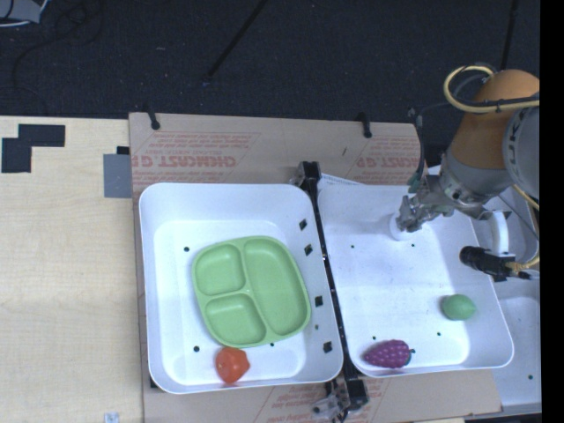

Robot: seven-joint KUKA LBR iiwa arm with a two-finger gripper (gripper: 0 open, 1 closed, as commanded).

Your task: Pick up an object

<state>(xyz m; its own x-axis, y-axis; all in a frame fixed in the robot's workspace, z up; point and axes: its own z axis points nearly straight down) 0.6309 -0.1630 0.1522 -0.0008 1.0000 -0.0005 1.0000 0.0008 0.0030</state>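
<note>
Both white bins (167, 236) look like smooth, slightly glossy plastic; the green divided tray (251, 291) likewise, matt sheen. Bench top (62, 271) reads as pale wood-grain laminate, with printed brown cardboard (264, 152) beneath the bins. Purple grape cluster (388, 353) appears bumpy, possibly rubbery plastic.

Gripper (409, 219) fingers too small, blurred to read; arm (493, 130) cut off at right edge.

Pale wooden bench (62, 263), dark cable-strewn floor (264, 42) behind.
</note>
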